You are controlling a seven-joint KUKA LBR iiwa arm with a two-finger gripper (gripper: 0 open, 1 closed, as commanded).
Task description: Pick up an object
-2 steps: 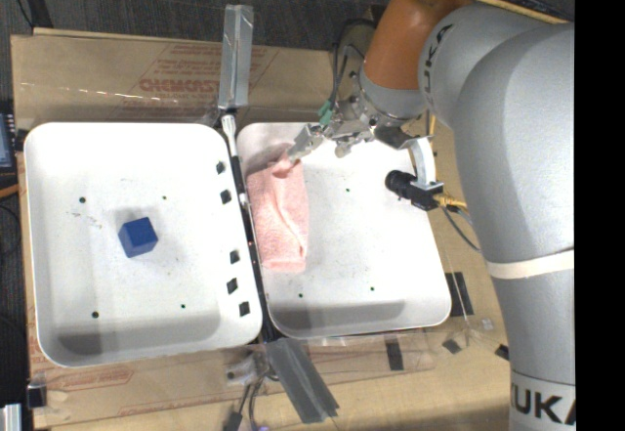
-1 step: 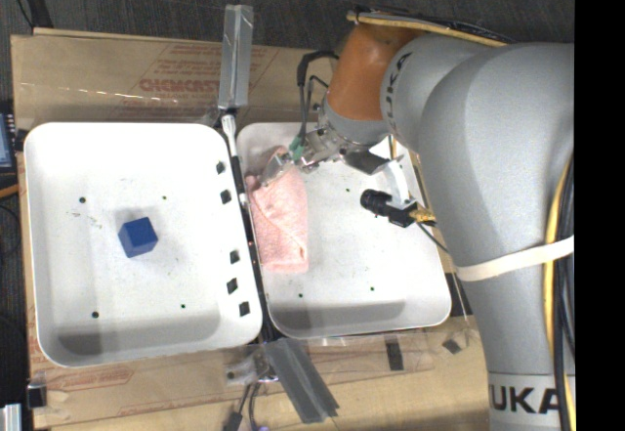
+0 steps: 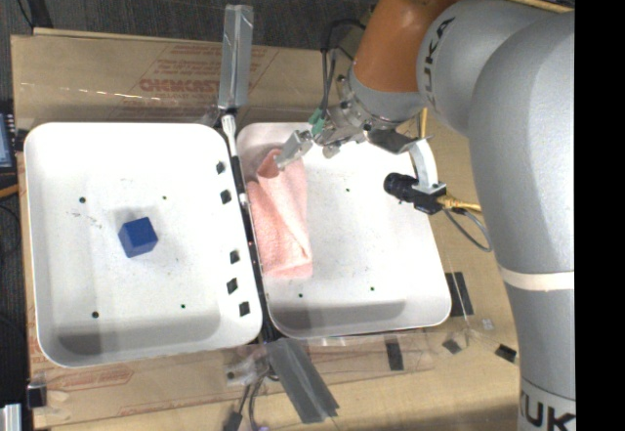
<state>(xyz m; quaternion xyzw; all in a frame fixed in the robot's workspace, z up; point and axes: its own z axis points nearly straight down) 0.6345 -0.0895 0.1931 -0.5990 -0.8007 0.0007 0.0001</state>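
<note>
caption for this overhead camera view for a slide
Pincer at pink towel's top end in right bin; blue cube in left bin.

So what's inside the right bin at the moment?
A pink cloth lies along the left wall of the right bin, with the gripper at its upper end. Whatever is under the cloth is covered. The blue cube sits in the left bin.

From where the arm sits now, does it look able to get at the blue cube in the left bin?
Probably yes. The blue cube lies alone in the left bin, with nothing over it. The end effector is at the pink cloth in the right bin, so it must first cross the divider.
</note>
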